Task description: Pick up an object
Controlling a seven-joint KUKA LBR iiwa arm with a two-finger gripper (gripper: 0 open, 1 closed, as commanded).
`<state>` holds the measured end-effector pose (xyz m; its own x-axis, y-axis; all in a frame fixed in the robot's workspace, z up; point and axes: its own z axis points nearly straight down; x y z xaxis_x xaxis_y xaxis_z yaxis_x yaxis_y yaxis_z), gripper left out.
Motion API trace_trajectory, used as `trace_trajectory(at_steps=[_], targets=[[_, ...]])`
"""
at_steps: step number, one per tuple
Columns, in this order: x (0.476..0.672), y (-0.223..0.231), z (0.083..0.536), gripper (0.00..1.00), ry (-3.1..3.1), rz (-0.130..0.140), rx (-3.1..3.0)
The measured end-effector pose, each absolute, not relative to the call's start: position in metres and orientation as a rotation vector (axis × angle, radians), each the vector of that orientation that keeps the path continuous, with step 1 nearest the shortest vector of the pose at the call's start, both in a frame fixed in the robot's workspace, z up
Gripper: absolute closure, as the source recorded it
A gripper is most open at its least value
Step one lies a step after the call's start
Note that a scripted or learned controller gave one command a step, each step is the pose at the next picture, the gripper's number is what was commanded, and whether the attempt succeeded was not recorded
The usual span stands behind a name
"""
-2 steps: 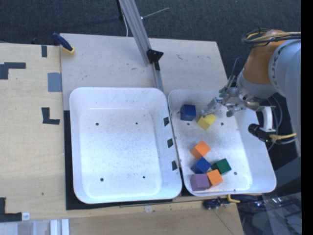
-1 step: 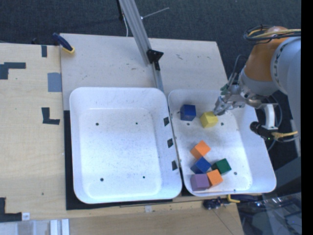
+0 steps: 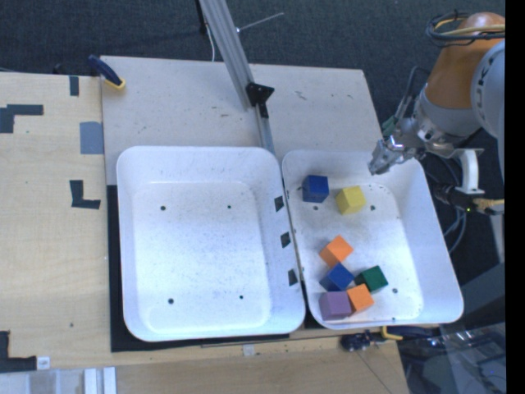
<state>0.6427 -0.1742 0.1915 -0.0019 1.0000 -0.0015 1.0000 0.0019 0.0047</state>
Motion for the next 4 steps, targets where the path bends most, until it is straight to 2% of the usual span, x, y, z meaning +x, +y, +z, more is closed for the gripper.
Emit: trace_trajectory(at_steps=[1, 3, 4], targets=[[0.644, -0.174, 0.239, 1.0, 2.22, 0.004, 2.217], [0.648, -0.075, 0.224, 1.0, 2.23, -0.002, 2.216], [0.657, -0.019, 0.234, 1.0, 2.231, 0.002, 2.214]])
